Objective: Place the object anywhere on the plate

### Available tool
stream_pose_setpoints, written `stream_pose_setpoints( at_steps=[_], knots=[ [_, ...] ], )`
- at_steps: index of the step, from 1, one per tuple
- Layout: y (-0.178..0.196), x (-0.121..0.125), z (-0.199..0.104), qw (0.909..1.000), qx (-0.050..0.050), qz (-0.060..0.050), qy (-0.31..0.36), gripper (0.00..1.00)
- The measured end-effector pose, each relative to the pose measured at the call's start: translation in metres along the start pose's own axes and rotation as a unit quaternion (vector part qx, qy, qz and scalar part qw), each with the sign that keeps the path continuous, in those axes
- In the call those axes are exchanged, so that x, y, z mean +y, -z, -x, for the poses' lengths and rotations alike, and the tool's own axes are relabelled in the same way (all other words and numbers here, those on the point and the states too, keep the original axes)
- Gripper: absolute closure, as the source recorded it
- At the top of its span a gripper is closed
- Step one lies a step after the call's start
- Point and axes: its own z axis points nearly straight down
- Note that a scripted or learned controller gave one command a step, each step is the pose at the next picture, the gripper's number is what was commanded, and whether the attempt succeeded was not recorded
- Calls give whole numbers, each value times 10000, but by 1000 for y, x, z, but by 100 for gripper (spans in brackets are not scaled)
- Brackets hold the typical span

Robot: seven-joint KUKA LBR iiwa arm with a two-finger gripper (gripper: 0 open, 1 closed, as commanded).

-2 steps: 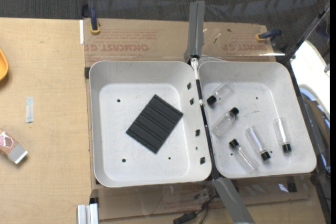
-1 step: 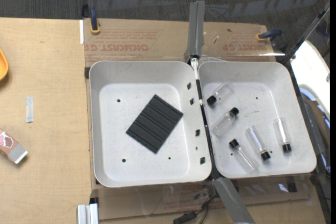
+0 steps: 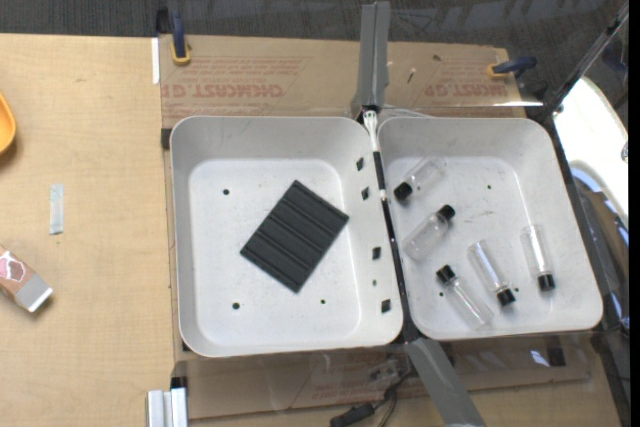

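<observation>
1. Worktop, far left: an orange object is sitting cut off at the edge, a small grey strip is lying below it, and a pink-and-white packet is lying lower down. None of them looks to be part of the job.
2. Left bin: the plate, a black ribbed slab, is lying flat and turned on the diagonal near the middle, with nothing resting on it.
3. Right bin: five clear vials with black caps are lying on their sides. Two are near the divider, an upper vial and a middle vial. Three are lying lower and to the right: a low vial, a centre vial and a right vial. The object is presumably one of these, so the task is not yet begun.
4. Fingers: I am unable to tell how they are standing or whether they are gripping anything.
5. Risks, as judged: the vials are round and smooth, so one is likely to roll or squirt out of a pinch. The low and centre vials are lying close together, inviting a double contact. A vial released onto the ribs may roll off the plate.
</observation>
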Motion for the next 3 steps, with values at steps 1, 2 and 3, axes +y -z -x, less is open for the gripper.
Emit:
stream_pose_setpoints(
  at_steps=[1,2,3],
  knots=[
    [0,3,6,9986,-8,-2,528,100],
    [0,0,0,9953,-6,-1,969,100],
    [0,0,0,9899,-5,1,1420,100]
  ],
)
